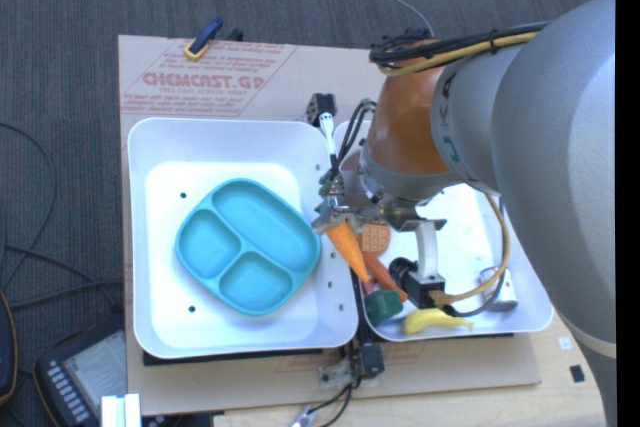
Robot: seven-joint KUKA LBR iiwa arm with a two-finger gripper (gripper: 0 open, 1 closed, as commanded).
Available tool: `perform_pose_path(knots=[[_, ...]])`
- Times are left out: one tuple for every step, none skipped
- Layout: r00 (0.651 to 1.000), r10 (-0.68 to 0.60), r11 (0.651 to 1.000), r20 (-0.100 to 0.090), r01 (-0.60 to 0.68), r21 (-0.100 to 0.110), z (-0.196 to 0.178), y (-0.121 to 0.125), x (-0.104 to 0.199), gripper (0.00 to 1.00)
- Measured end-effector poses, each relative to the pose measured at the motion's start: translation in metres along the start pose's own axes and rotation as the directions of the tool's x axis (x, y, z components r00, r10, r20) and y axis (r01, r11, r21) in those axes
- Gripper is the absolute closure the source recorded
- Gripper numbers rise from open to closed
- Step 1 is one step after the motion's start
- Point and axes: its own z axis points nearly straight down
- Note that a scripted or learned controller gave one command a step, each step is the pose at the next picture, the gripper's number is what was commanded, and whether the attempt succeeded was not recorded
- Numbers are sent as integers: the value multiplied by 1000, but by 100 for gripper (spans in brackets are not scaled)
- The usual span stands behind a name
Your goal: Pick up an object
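Toys crowd the near-left corner of the right bin point(528, 317), and they are the candidates for picking. An orange carrot point(350, 253) lies at a slant along the bin's left wall, its upper end just under the gripper point(336, 207). A round tan piece point(375, 237) with a waffle pattern sits just beside the carrot, to its right. Further toward the near edge comes a green piece point(381, 303), and next to that a yellow banana point(432, 321) lying flat against the front wall.

The grey arm point(540, 115) reaches in from the right and covers much of that bin; its orange band point(410, 120) stands above the wrist. The gripper hangs low over the wall shared by the two bins, close to the carrot's top end. Whether the pincer is released or clenched cannot be told, since the wrist hides it, and nothing is visibly held.

In the left bin point(140, 215) a blue divided plate point(248, 245) rests flat, three compartments up, turned at an angle. Both bins sit on a cardboard sheet point(200, 80) with red lettering, and a small blue-and-yellow item point(203, 37) lies at that sheet's far edge.
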Motion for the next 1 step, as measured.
perform_pose_path(knots=[[1000, 0, 1000, 0, 0, 0, -18, -28, 57, 100]])
